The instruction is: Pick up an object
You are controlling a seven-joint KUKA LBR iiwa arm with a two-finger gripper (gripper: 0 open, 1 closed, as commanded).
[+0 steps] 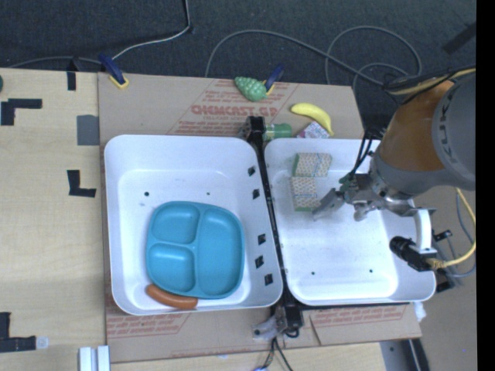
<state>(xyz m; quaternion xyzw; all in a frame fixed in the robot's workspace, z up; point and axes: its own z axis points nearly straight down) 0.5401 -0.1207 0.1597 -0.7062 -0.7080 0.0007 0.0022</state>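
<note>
A patterned green-and-tan block (308,180) lies in the upper left part of the right bin (340,284). My gripper (342,209) hangs just to the right of the block, over the bin's floor. Its fingers (323,208) are spread open with nothing between them, and the left one ends close to the block's lower right corner. In the left bin (131,168) a blue divided plate (195,249) lies flat, with an orange sausage (172,297) along its lower edge.
Beyond the bins on the cardboard lie a yellow banana (312,117), a green toy (251,88) and a small pinkish item (314,132). A black divider (267,207) runs between the bins. Cables trail over the dark floor at the back.
</note>
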